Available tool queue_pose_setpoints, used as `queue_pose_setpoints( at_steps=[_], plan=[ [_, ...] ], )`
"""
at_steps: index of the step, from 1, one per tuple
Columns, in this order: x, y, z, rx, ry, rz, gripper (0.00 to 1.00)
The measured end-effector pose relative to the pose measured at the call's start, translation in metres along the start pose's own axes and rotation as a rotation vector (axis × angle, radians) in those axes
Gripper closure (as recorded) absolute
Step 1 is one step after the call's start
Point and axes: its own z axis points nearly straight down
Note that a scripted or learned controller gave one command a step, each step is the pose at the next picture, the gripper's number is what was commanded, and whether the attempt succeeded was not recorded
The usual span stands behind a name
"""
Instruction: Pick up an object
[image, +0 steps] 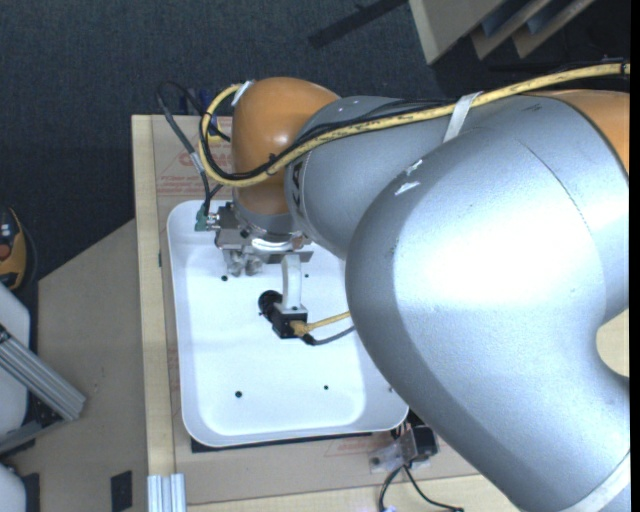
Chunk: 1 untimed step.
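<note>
Object to be picked is hidden from this slant, and I cannot tell just where it lies. If it is in the white bin (200, 400), it sits under the gripper (243, 262) or beneath the big grey arm (480, 260) that covers the right half of the frame. The bare floor of the bin, at lower left of centre, carries a few small dark specks (238, 393), too small to say whether they are holes, marks or bits of something. The gripper is low over the upper left corner of the bin, close to its far rim and pointing down at the floor. Whether it is open or closed I cannot tell, nor whether anything is caught in it. Just above it sits the orange band (275, 120) of the wrist, in the upper middle of the frame. The bin rests on a pale bench (150, 330) whose edge runs down the left side. I judge the step in hand to be the reach or grasp attempt in that corner. The next move calls for closing firmly on whatever lies there, then a straight lift clear of the rim, with a check that the object comes up too.
</note>
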Motion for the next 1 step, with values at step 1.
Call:
queue_pose_setpoints(
  at_steps=[1],
  plan=[
    [0.0001, -0.1003, 0.0290, -0.003, 0.000, -0.001, 1.00]
  ],
)
